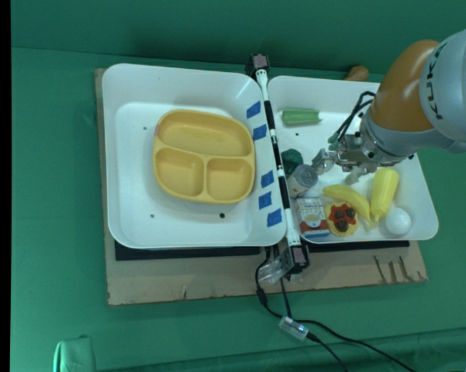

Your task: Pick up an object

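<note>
My gripper [331,162] hangs low over the middle of the right bin [419,169], reaching in from the right. Just left of it lie a dark green object [291,159] and a small round can [302,180]. Below it rests a banana [349,199], with a yellow bottle [384,191] beside that. A white egg [397,221], a fruit tart [342,218] and a small printed pack [313,216] sit along the front wall. A light green vegetable [300,116] lies at the back. I see nothing held in the gripper.
The left bin [132,169] holds a yellow divided plate [204,156]. A taped divider rail [273,149] runs between the bins. Cables [295,328] trail off the front of the cardboard base. An orange item [356,73] pokes out behind the right bin.
</note>
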Robot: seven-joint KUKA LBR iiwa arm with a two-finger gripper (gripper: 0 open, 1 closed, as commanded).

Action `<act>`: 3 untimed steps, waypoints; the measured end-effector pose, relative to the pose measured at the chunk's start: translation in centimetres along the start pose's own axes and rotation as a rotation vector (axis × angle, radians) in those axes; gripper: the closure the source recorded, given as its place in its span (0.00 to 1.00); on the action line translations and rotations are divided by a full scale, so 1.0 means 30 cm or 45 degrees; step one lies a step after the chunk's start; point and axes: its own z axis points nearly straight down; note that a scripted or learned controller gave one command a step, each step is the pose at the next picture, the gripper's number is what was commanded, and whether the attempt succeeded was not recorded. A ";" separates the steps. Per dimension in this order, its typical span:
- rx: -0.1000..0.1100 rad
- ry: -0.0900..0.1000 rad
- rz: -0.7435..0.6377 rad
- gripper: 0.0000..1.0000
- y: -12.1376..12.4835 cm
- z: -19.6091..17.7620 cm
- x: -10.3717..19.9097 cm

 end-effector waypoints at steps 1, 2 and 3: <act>-0.020 -0.007 0.009 1.00 0.010 -0.051 -0.010; -0.019 -0.007 0.009 0.00 0.010 -0.051 -0.010; 0.003 0.003 -0.004 0.00 0.222 0.007 -0.052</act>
